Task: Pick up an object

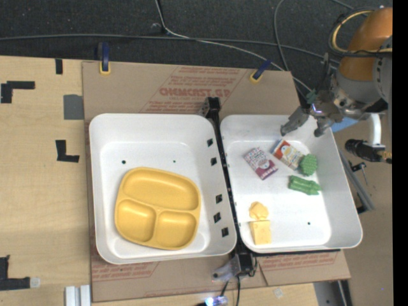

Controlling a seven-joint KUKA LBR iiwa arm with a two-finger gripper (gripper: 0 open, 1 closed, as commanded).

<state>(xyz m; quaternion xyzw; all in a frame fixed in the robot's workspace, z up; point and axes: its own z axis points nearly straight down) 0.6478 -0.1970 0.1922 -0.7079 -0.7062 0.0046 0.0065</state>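
The right bin (pixel 338 234) holds several small objects: a purple and white packet (pixel 260 162), a red and white packet (pixel 289 154), a round green toy (pixel 308 164), a long green toy (pixel 303 185) and a yellow block (pixel 259 224). My gripper (pixel 307 125) hangs over the bin's far right corner, above the red and white packet. Its two dark fingers (pixel 292 123) are spread apart with nothing between them. The grey arm with its orange band (pixel 373 30) reaches in from the upper right.
The left bin (pixel 102 139) holds a yellow divided tray (pixel 157 207). Both bins rest on a brown cardboard sheet (pixel 191 88). Black cables (pixel 191 37) run across the dark background behind the bench. A dark divider (pixel 220 171) separates the bins.
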